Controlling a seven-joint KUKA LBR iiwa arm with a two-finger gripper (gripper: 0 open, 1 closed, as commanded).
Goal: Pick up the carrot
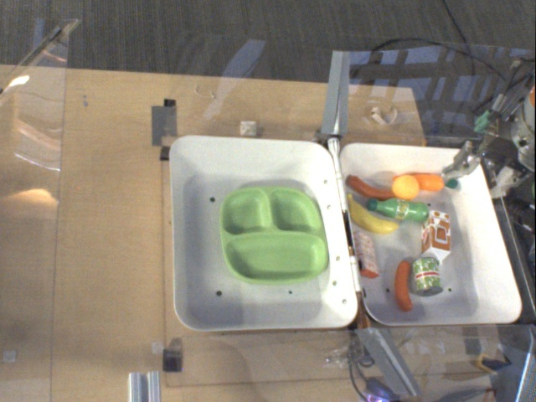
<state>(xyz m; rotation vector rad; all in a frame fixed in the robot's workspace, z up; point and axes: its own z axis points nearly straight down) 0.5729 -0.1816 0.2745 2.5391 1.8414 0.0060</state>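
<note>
On the bench [84, 224] the two white bins sit side by side, and the carrot [430, 182] lies in the right bin [494, 266] close to that bin's far edge, touching an orange ball [405, 187] on its left. The gripper [461, 167] hangs at the far right corner of the same bin, its tip just beside the carrot's right end; from here I cannot tell how it is set, and nothing shows between it and the carrot that would count as a hold. Around the carrot the bin is crowded: a reddish sausage [368, 188] slants along the far left part, a yellow banana [371, 219] curves below it, and a green bottle [402, 210] lies across the banana's upper end. Nearer the middle stands a small red and white carton [436, 233], with a green can [426, 275] below it and a second sausage [403, 285] just beside the can. A flat pink packet [366, 254] rests against the bin's left wall. The left bin [193, 224] carries a green divided tray [273, 234] at its middle.
</note>
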